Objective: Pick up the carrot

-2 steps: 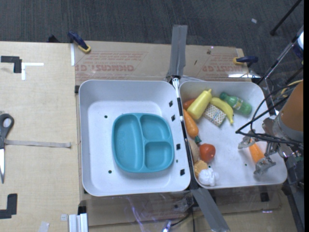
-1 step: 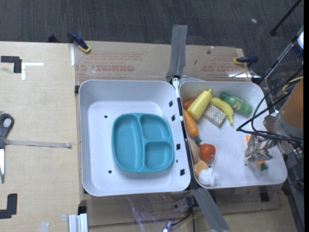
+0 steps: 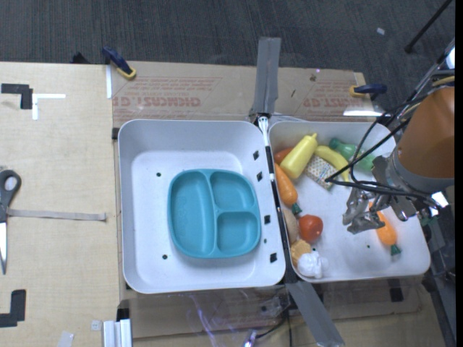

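The gripper (image 3: 359,219) sits at the frame's right; I cannot tell its state. The carrot (image 3: 386,233) lies just right of it, slanting down-right.

Robot lab: worktop (image 3: 58,157) covered in taped cardboard (image 3: 188,92), clamps (image 3: 119,62), two white bins (image 3: 137,194), loose cables (image 3: 383,132), dark carpet floor (image 3: 217,13).

Teal tray (image 3: 214,213), scissors (image 3: 6,208), tomato (image 3: 310,227)

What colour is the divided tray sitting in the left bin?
Teal blue. The divided tray shows clearly in the camera view.
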`<action>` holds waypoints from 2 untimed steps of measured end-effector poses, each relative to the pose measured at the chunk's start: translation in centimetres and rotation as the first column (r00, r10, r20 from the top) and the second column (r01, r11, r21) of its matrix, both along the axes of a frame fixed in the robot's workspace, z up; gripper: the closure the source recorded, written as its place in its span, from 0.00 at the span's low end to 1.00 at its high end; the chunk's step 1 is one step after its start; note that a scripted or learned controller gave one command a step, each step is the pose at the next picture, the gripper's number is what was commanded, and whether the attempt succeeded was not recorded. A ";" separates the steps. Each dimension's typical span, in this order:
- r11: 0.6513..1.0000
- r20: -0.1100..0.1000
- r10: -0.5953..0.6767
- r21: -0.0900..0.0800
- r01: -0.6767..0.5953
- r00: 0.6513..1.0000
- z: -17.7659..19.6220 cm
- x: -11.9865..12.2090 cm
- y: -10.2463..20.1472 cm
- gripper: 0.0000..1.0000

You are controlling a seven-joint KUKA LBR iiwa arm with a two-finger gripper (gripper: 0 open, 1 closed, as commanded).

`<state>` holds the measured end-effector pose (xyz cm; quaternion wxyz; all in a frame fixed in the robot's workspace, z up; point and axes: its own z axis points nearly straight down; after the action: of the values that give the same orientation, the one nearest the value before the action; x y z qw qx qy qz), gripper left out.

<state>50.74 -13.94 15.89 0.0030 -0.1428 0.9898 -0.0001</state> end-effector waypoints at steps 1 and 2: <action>0.938 -0.004 0.347 -0.001 -0.347 0.938 -6.7 -1.1 -7.9 1.00; 0.938 -0.004 0.347 -0.001 -0.347 0.938 -6.7 -1.1 -7.9 0.00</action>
<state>49.60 -21.80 9.22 0.0012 -0.3150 0.9491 0.0000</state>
